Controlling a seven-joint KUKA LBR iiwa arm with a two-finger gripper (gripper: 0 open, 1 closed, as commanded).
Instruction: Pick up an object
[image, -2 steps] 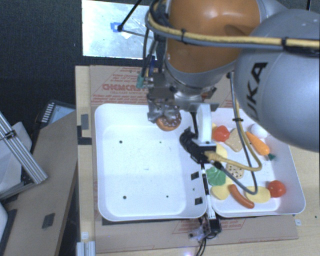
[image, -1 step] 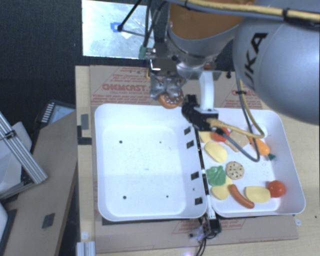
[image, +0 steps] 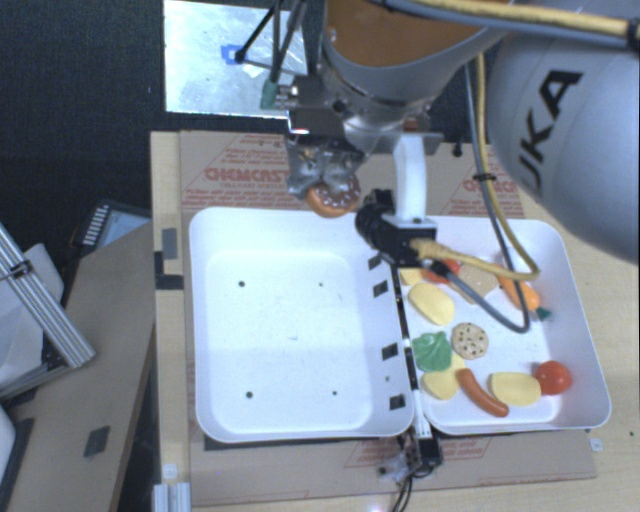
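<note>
Jaws closed on a round orange-brown toy pastry: gripper (image: 325, 180) holds the pastry (image: 333, 199) raised above the far rim of the left bin (image: 290, 330).

I read the pick as made, since the piece hangs between the fingers clear of the bin floor. To finish well I would lift straight and slowly, because the grip looks to catch only its upper edge and a swing could shake it loose. I would also keep the yellow cable (image: 500, 262) that loops over the right bin (image: 580, 350) from dragging through the toys. That bin holds a cracker (image: 469, 341), a green leaf (image: 433, 350), a sausage (image: 481, 392), a tomato (image: 552, 377) and yellow slices. The arm casing (image: 560, 110) shows "KA", part of KUKA. The cardboard (image: 240, 165) under the bins reads "CHEMCAST".
</note>
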